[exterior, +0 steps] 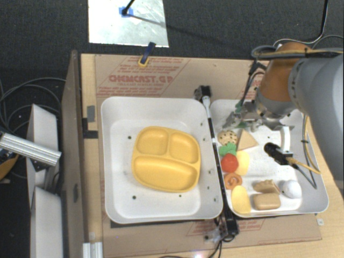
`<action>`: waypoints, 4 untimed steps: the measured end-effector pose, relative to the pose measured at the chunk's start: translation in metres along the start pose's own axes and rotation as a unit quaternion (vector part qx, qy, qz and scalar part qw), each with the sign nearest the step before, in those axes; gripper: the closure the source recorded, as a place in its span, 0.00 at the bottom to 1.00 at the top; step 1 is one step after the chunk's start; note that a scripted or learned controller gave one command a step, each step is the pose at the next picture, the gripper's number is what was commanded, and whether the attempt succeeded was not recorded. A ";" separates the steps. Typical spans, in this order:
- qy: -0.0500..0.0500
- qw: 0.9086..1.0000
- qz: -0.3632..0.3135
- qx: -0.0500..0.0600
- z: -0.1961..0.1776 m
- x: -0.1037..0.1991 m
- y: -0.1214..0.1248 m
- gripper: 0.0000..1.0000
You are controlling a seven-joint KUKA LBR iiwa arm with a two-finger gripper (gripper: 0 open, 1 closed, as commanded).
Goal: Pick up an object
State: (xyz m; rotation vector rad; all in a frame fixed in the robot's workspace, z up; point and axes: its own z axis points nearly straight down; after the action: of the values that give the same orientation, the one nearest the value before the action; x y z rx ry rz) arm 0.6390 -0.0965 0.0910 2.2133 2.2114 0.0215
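My gripper (240,118) hangs low over the far left part of the right bin (317,198), reaching in from the right. Just below it lie a speckled cookie (227,137) and a tan wedge (247,141); a bit of green (248,125) shows at the gripper's tip. Toward the front sit a red tomato (229,163), a pale yellow piece (243,163), an orange ring (233,180), a yellow lemon shape (241,201), a tan bread loaf (266,201), a brown piece (265,186) and a white egg (292,188). Nothing is seen lifted by the gripper.
The left bin (115,144) holds a yellow divided plate (166,158). A black divider (213,144) runs between the two bins. The grey arm with its orange band (279,79) covers the right bin's far right corner. Cardboard (145,74) lies under the bins.
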 end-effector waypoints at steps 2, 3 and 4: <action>0.001 1.000 -0.001 0.011 0.006 0.013 -0.044 0.00; -0.001 1.000 -0.003 0.005 0.006 0.000 0.026 0.00; -0.001 1.000 -0.001 0.007 0.002 -0.030 0.031 0.00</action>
State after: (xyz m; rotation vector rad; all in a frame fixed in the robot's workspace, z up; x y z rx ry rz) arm 0.6696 -0.1264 0.0898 2.2175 2.2188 0.0044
